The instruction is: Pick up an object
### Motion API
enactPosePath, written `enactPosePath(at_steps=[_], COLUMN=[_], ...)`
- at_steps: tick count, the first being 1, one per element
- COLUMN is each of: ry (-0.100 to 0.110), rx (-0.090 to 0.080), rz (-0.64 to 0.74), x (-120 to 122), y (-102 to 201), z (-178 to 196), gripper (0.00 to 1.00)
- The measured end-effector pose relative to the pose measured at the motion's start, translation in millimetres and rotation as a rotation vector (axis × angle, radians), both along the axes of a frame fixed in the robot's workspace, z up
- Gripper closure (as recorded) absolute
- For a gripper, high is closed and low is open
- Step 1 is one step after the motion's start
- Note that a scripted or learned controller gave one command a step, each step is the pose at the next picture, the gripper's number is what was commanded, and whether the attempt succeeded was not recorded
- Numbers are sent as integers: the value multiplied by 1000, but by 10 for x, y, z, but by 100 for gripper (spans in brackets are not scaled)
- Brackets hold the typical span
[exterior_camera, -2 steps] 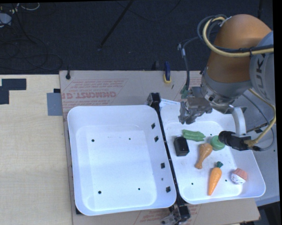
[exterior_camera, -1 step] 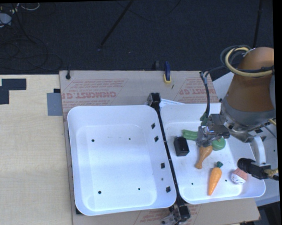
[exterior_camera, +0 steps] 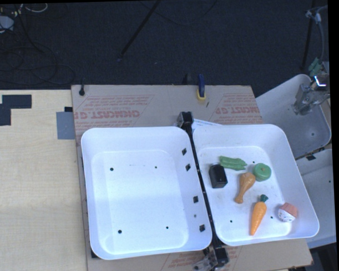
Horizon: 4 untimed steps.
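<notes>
Nearest the camera in the right-hand shallow white bin (exterior_camera: pixel 295 172) lies an orange plastic toy carrot with a green top (exterior_camera: pixel 258 215), its tip pointing toward the near rim, and just beside it to the right a small round white and pink toy (exterior_camera: pixel 287 212). A little farther back rest a tan plastic drumstick (exterior_camera: pixel 244 187), a black block-shaped object (exterior_camera: pixel 217 176) near the divider, a round green plastic piece (exterior_camera: pixel 262 171) and a long green plastic pod-like vegetable (exterior_camera: pixel 232 163). The left-hand white bin (exterior_camera: pixel 88 179) sits alongside on the worktop (exterior_camera: pixel 32 181).

These look like light, rigid, smooth toys, likely somewhat slippery. The carrot seems the easiest target: it lies apart from its neighbours, and a pinch across its thick upper body, square to its long axis, should hold better than one on the tapering tip. The drumstick's narrow shaft is another fair spot.

Beyond the bins, at the far right edge, some grey metal hardware (exterior_camera: pixel 310 96) stands over a grey surface. Whether it is the tool, and how open it is, cannot be told. Every toy lies well apart from it, nearer the camera and to its left.
</notes>
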State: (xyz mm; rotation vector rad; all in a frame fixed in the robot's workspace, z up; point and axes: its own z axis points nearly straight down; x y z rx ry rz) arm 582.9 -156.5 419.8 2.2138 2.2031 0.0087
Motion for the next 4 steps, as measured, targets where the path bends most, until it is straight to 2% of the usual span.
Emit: enactPosePath(at_steps=[1, 2, 3, 4], ry=[6, 21, 23, 24], rx=[9, 9, 8, 9], rz=[10, 7, 11, 11], x=[-308, -308, -301, -302], y=[749, 729, 736, 735], z=[1246, 1175, 1272, 1268], gripper=[100, 0, 100, 0])
